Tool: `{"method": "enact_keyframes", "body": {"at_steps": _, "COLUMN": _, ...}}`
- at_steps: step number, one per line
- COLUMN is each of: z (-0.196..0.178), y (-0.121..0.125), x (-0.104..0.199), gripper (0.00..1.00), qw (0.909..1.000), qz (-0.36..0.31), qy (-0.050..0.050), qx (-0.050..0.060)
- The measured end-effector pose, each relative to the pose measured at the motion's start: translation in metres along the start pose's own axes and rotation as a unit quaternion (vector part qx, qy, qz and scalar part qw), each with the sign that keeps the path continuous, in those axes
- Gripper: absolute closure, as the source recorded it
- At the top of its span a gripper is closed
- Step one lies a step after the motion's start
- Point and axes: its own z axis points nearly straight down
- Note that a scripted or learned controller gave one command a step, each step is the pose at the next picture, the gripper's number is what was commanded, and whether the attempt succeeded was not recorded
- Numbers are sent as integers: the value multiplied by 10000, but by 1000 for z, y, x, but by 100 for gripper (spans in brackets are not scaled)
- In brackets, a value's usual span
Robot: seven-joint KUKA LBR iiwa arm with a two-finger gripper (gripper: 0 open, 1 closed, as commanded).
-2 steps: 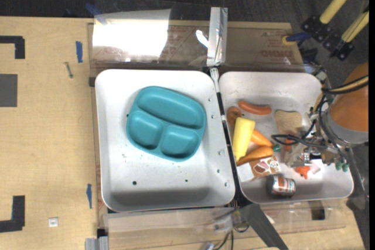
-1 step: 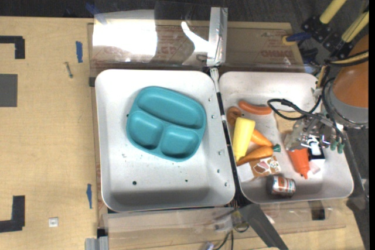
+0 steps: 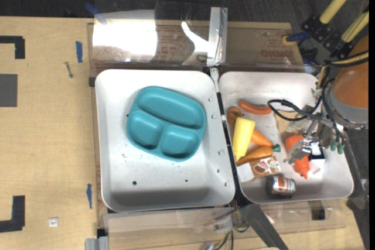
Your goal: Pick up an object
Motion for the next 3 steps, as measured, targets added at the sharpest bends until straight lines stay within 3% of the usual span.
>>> {"method": "enact_keyframes", "body": {"at_steps": 1, "z": 78, "y": 12, "x": 20, "gripper": 0, "qw": 9992, "qz": -381, "qy": -125, "qx": -24}}
{"method": "enact_keyframes", "body": {"at_steps": 2, "z": 25, "y": 16, "x": -82, "gripper": 0, "qw": 9995, "qz": -318, "qy": -20, "qx": -4}}
{"method": "enact_keyframes", "body": {"at_steps": 3, "z": 66, "y": 29, "x": -76, "gripper": 0, "qw": 9998, "qz": 178, "qy": -13, "qx": -1}}
